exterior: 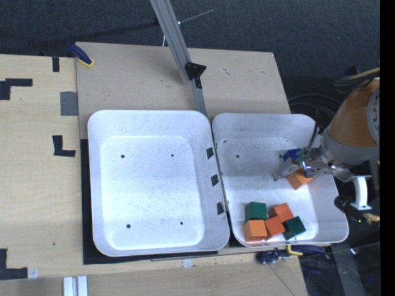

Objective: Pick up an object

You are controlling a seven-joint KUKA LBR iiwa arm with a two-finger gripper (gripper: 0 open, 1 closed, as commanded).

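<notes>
My gripper (pixel 299 167) is low over the right white bin (pixel 247 128), near its right wall, on the grey arm with the orange band (pixel 355 119). A small orange block (pixel 301 180) lies directly under the gripper, partly covered by it; whether it is gripped cannot be made out. Near the bin's front edge sits a cluster of blocks: a green one (pixel 255 211), an orange one (pixel 282 211), two more orange ones (pixel 255 229) (pixel 274 226) and a dark green one (pixel 295 227).
The left white bin (pixel 148 122) stands beside the right one, their rims touching. A grey metal rail (pixel 176 36) slants down from the top to the bins' shared back corner. The wooden bench (pixel 37 134) extends to the left.
</notes>
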